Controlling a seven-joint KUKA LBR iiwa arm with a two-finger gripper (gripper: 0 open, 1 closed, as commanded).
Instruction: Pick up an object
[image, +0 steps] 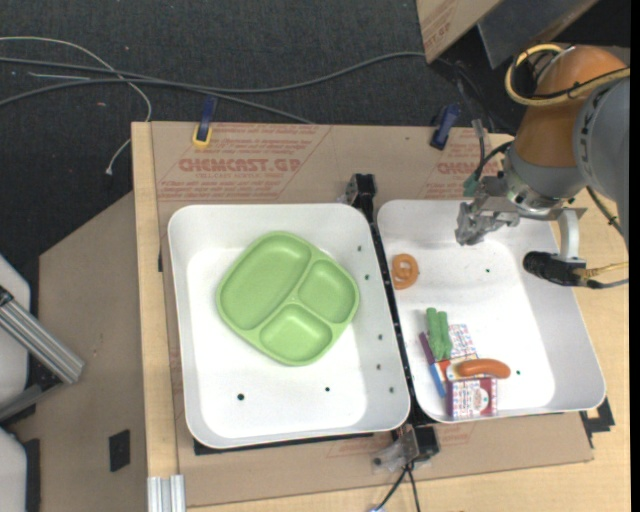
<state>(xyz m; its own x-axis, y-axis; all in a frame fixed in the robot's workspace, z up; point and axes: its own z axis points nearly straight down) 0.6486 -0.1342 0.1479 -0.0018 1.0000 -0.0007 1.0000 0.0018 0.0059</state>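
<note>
My gripper (472, 232) hangs over the back part of the right bin (560, 330), with nothing visibly held between its fingers. An orange ring-shaped piece (404, 270) lies at the bin's left wall, to the left of and a little nearer than the gripper. Near the bin's front lie a green object (438, 330), a purple-and-blue pen-like stick (432, 362), an orange sausage-like piece (481, 369) and a small red-and-white patterned box (470, 397). They sit close together, well apart from the gripper.
The left bin (200, 380) bears a green divided plate (288, 297) with three compartments. A black clamp (361, 187) sits at the back between the bins. Both bins rest on a cardboard sheet (160, 300).
</note>
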